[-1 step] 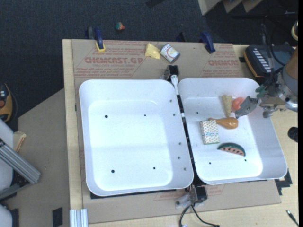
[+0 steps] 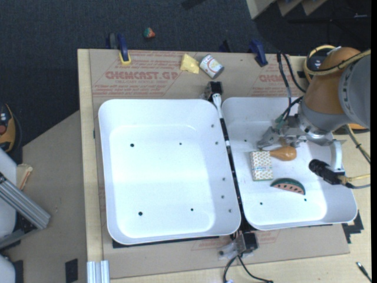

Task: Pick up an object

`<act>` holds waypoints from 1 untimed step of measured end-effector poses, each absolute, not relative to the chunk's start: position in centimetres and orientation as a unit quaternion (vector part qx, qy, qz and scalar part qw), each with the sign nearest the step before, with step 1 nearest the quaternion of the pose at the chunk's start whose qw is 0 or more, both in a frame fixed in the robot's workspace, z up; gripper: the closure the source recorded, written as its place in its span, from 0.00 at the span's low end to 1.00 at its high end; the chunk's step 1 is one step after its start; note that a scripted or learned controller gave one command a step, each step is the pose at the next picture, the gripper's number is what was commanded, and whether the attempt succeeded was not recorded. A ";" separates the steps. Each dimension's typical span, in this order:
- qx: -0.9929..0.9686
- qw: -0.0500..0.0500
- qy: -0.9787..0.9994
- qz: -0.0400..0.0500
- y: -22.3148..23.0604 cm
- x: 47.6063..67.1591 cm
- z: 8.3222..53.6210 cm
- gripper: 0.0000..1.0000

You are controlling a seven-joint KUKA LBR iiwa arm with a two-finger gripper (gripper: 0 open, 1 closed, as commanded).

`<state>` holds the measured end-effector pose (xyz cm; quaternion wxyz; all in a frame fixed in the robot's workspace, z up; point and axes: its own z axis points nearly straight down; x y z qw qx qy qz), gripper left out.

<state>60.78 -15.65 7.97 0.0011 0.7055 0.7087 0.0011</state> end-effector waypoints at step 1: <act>0.706 -0.003 0.708 -0.001 -11.7 58.3 8.5 0.00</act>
